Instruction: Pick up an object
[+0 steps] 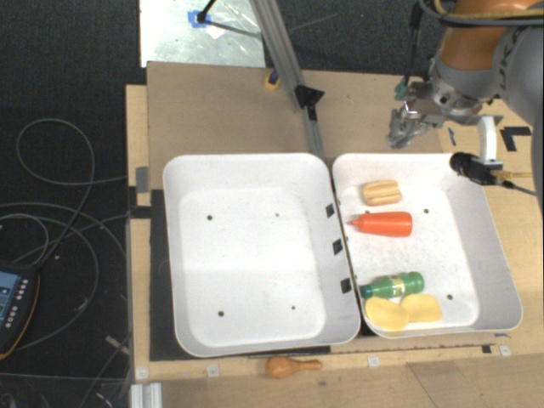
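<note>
Several small things lie in the right bin [476, 228]: a tan bun-shaped piece [382, 193] near the back, an orange-red carrot-like piece [384, 223] just below it, a green bottle [392, 286] lying on its side, and two yellow pieces [403, 312] in the front corner. My gripper [403, 132] hangs above the bench just behind the right bin's far edge, up and slightly right of the tan piece. Nothing is visible between its fingertips.
The left bin [246, 253] stands beside the right one. A tan pear-shaped piece [291, 365] lies on the bench in front of the bins. A grey pole [285, 49] slants across the back. Cables [51, 219] run along the floor at left.
</note>
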`<state>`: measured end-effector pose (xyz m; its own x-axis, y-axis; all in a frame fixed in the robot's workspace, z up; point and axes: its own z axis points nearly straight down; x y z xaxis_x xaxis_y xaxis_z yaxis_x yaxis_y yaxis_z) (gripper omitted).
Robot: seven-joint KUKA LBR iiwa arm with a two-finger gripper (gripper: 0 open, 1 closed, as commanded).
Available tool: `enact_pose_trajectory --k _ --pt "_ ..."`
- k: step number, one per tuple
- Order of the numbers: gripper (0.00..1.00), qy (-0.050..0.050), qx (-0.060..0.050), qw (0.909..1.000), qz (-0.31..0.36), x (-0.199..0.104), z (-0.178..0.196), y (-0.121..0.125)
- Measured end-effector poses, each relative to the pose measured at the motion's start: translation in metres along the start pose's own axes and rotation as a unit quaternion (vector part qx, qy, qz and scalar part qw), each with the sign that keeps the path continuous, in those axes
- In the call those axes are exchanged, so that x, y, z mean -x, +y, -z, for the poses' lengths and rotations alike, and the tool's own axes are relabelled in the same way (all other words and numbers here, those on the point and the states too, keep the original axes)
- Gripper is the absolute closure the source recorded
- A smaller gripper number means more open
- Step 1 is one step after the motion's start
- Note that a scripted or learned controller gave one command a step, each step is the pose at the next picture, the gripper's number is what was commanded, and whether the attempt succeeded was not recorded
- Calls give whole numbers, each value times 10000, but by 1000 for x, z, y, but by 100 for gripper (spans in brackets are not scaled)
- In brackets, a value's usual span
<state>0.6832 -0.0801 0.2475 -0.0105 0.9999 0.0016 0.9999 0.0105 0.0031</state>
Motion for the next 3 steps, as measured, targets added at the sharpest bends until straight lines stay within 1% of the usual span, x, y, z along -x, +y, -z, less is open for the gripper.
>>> enact_pose_trajectory --k 1,2,3 --pt "100 4 -6 10000 2 -54 6 -9" --pt "100 6 -12 10000 0 -105 13 -27" --pt "100 3 -15 10000 -3 -155 -1 -37"
